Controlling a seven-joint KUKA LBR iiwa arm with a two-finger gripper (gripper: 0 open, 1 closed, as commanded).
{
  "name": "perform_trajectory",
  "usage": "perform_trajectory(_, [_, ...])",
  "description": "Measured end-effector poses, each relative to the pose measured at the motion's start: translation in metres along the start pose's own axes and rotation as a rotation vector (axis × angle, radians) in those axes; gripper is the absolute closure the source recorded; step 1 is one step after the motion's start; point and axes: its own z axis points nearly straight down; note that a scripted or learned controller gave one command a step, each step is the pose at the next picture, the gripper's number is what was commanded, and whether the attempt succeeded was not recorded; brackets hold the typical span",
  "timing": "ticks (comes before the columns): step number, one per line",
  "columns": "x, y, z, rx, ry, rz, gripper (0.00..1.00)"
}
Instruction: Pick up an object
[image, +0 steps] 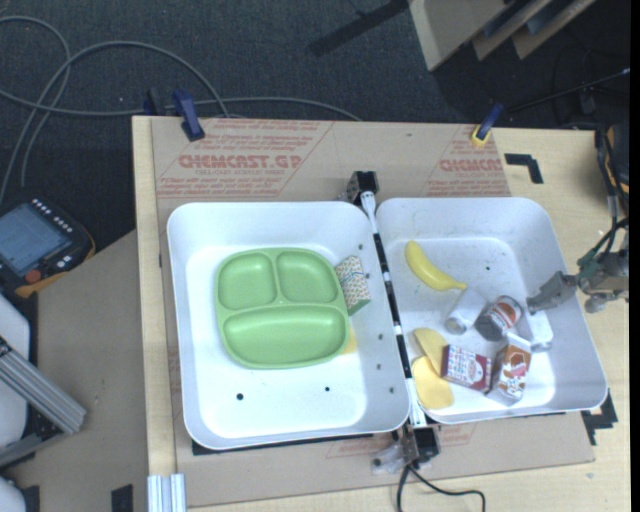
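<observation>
The gripper (590, 285) is cut off by the right edge, so its jaws cannot be judged. The green divided plate (281, 306) hides part of a small patterned packet (352, 282). Labels on the cartons (467, 366) are too small to read.

Lighting: even and diffuse from overhead, moderately bright. White bins: the bin beside the gripper (560, 288) reads brightest; its floor (500, 240) is close to washed out, with little surface texture. Far bin (200, 330), well apart from the gripper: faint soft shadow under the green divided plate (280, 305) along its lower rim. Bench (300, 150): matte, no hard glare. Dark floor (250, 50) beyond the bench: dim, detail lost. Focus: soft overall, low resolution; small package labels illegible. Gripper: blurred at the frame margin.
</observation>
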Motion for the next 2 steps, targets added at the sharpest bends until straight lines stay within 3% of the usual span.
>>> perform_trajectory(1, [0.01, 0.044, 0.114, -0.02, -0.01, -0.001, 0.0])
perform_trajectory(2, [0.04, 0.029, 0.12, -0.034, -0.02, 0.001, 0.0])
